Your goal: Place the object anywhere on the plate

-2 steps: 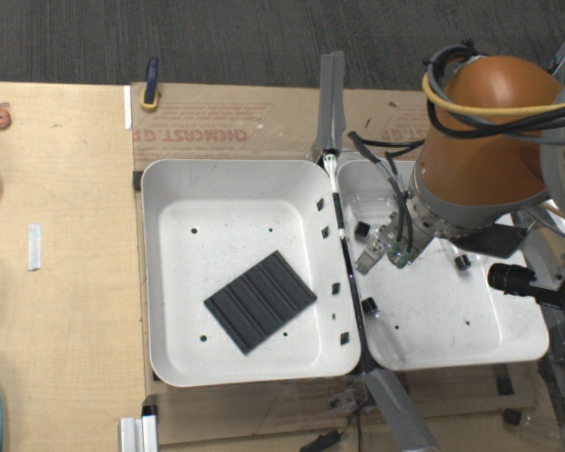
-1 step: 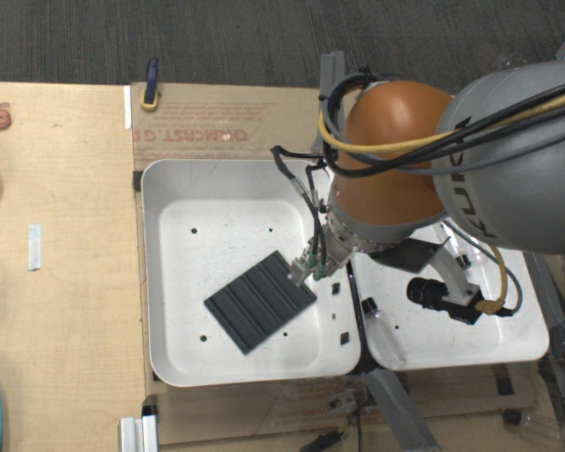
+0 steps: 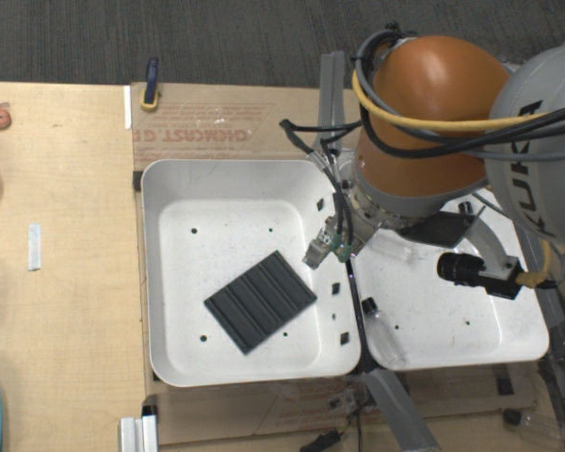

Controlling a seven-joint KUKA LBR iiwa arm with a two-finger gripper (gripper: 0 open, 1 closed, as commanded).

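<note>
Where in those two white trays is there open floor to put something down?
Left bin: bare floor along the far and left walls, around the dark ribbed plate. Right bin: crowded, with the arm overhanging; only its near strip is bare.

a robotics lab: a grey-and-orange arm (image 3: 433,111) over two white bins (image 3: 160,281) on a cardboard-lined desk (image 3: 56,158), grey carpet beyond.

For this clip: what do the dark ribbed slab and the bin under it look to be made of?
The dark grey ribbed rectangular slab looks like matte moulded plastic or rubber: parallel grooves, no glare. The shallow white left bin looks like smooth, slightly glossy plastic: rounded moulded corners, soft sheen.
</note>
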